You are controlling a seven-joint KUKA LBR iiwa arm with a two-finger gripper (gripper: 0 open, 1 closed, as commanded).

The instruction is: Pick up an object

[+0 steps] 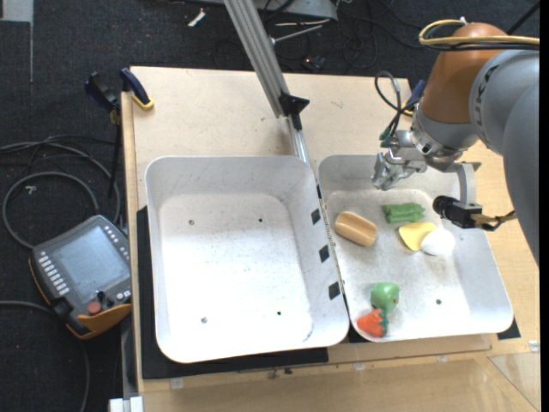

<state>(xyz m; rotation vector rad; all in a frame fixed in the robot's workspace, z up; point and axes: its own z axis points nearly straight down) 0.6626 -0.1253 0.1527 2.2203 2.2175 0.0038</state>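
Observation:
The right bin (480,303) holds several small objects. A tan bread roll (355,227) lies near its left wall. A flat green piece (403,213) sits just right of it, with a yellow piece (415,235) and a white ball (437,244) below that. Near the front edge a green pepper (385,294) rests beside a red-orange piece (371,322). My gripper (388,173) hangs over the bin's back part, above and slightly left of the flat green piece, with nothing seen between its fingers.
The left bin (171,178) lies beside the right one. A slanted metal pole (257,50) crosses the bench's back, ending near the bins' shared wall. A black and yellow clamp (129,88) sits at the bench's back left corner. A teach pendant (81,273) lies on the floor.

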